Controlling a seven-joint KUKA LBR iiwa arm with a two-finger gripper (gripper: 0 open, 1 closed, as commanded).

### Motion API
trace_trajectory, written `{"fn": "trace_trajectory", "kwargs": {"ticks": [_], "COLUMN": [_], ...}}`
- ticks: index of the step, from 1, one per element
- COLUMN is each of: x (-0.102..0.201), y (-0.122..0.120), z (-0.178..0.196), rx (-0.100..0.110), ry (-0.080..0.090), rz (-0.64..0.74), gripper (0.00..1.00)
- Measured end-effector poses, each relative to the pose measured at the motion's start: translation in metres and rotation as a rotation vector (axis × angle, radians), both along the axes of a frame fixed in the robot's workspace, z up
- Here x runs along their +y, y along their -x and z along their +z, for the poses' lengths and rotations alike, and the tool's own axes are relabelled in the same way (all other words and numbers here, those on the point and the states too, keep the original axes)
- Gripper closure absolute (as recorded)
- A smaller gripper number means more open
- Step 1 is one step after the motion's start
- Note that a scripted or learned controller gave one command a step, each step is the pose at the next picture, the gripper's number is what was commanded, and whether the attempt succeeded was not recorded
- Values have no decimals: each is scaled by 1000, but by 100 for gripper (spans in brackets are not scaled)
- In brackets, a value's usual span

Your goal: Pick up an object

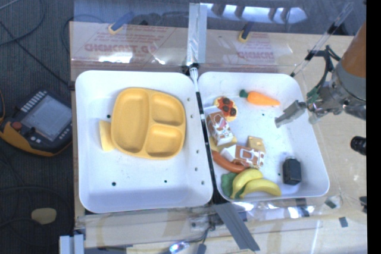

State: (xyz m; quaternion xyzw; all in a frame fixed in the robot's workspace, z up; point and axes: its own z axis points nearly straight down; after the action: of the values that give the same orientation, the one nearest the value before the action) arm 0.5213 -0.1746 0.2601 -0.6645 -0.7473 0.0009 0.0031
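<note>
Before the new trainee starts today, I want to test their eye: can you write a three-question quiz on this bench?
1. True or false: the yellow tray lies in the left bin.
2. Which lies nearest the right bin's front edge? A carrot B bananas C black block
3. Over which bin does the tool hang?

Key: 1 true; 2 B; 3 the right bin.
</note>
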Motion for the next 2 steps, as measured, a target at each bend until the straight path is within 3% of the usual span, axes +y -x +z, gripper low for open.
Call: {"fn": "trace_trajectory", "kwargs": {"ticks": [1, 2], "x": [77, 66], "y": [-96, -135], "z": [-86, -160], "rx": [2, 3], "ry": [2, 4], "rz": [81, 191], "gripper": [0, 0]}}
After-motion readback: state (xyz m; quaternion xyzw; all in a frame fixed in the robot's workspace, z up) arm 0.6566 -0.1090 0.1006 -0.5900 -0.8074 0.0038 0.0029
